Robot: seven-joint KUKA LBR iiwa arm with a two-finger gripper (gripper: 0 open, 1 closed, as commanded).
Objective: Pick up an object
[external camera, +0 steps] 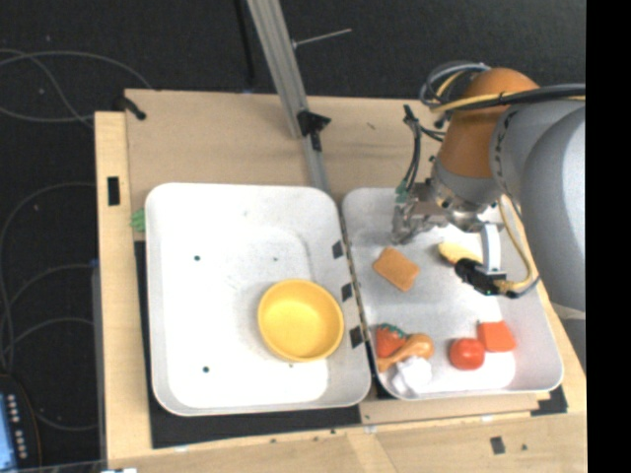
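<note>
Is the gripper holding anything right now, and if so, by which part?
Nothing visibly held. The gripper sits over the right bin, above the tan block, with nothing seen between its fingers.

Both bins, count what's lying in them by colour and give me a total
Yellow: 2, the bowl in the left bin and a banana-like piece in the right bin.
Tan: 1, the block.
Orange to red: 3, the cube, the round piece and the mixed toy.
White: 1, the lump.
Total: 7
</note>
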